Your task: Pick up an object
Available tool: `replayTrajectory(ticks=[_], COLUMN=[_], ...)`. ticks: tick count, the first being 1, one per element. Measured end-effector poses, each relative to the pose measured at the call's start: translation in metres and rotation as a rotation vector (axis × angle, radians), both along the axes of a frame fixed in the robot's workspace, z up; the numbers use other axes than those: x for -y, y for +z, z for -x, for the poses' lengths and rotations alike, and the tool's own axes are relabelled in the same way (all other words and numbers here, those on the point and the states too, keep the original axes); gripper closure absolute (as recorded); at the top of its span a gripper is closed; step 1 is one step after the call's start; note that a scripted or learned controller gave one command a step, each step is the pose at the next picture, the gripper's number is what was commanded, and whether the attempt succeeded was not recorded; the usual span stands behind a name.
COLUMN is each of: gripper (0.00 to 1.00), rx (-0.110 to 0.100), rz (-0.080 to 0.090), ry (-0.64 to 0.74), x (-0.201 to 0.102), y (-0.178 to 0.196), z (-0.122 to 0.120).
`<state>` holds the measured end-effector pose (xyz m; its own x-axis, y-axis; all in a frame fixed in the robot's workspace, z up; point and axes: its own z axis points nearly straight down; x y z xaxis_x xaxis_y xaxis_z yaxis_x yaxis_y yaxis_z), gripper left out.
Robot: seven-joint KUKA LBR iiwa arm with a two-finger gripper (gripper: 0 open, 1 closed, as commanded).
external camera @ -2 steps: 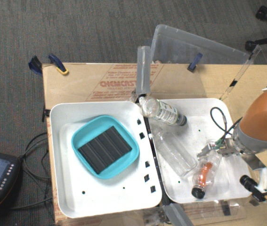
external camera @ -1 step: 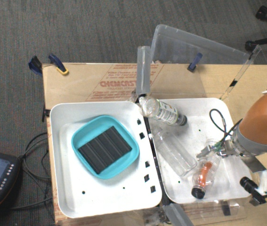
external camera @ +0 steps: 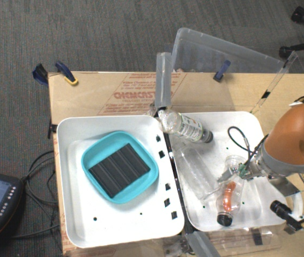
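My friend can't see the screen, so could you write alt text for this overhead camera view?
A grey and orange robot arm reaches into the right white bin, above a small clear bottle with orange contents. A larger clear bottle lies at that bin's upper left. The left white bin holds a teal tray.

A turquoise square plastic dish [external camera: 120,166] with a dark ribbed centre sits far left of the claw [external camera: 236,171]; just below the claw, a clear bottle [external camera: 228,199] shows orange contents and a black cap.
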<state>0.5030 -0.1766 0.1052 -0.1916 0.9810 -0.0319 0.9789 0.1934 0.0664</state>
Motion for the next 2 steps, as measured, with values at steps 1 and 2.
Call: replayTrajectory(ticks=[1, 2], gripper=[0.0, 0.0], rx=[-0.05, -0.049], rz=[-0.001, -0.005], ry=[0.246, 0.227], x=[-0.005, 0.001], y=[-0.007, -0.008], z=[-0.058, -0.041])
